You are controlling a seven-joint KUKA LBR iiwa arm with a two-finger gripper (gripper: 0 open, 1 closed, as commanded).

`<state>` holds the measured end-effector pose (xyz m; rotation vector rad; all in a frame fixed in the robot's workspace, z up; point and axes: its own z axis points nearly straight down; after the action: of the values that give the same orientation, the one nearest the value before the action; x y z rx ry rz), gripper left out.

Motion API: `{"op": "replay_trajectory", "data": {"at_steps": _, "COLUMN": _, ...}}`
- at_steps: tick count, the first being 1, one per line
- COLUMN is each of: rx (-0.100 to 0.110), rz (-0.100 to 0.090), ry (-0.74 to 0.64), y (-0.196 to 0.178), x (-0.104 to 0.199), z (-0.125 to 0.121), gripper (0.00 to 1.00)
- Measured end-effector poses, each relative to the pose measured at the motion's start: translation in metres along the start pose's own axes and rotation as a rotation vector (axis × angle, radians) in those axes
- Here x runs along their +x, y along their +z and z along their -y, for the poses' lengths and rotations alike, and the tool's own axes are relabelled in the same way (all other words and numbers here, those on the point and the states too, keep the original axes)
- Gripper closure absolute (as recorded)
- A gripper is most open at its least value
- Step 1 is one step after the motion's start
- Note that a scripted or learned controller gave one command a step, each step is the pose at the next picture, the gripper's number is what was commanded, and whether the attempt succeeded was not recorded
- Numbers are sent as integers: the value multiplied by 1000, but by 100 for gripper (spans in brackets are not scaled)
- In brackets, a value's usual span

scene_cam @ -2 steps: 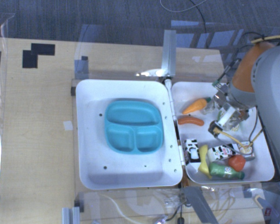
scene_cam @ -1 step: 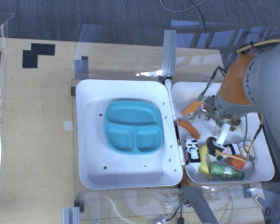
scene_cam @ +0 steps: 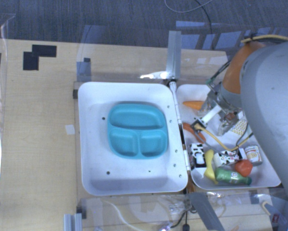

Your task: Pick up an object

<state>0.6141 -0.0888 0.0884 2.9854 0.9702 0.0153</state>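
Claw: lowered over right bin, grip state cannot be told
Left bin: blue tray
Right bin: carrot, bottle, tomato

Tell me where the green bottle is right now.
The green bottle lies on its side in the right bin, near its front edge, just below the red tomato and beside the yellow banana.

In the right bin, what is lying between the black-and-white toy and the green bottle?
In the camera view, a yellow banana-like toy lies between the black-and-white toy and the green bottle.
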Motion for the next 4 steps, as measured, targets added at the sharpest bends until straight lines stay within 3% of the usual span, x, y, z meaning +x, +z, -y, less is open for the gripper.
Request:
{"op": "replay_trajectory", "data": {"at_steps": 1, "rx": 5, "rz": 8, "ry": 353, "y": -66, "x": -98, "z": 36, "gripper": 0}}
{"op": "replay_trajectory", "data": {"at_steps": 2, "rx": 5, "rz": 8, "ry": 210, "y": -96, "x": 10, "z": 62, "gripper": 0}}
{"op": "replay_trajectory", "data": {"at_steps": 3, "rx": 4, "rz": 8, "ry": 26, "y": -66, "x": 34, "z": -17, "gripper": 0}}
{"op": "replay_trajectory", "data": {"at_steps": 4, "rx": 3, "rz": 6, "ry": 16, "y": -77, "x": 37, "z": -17, "gripper": 100}}
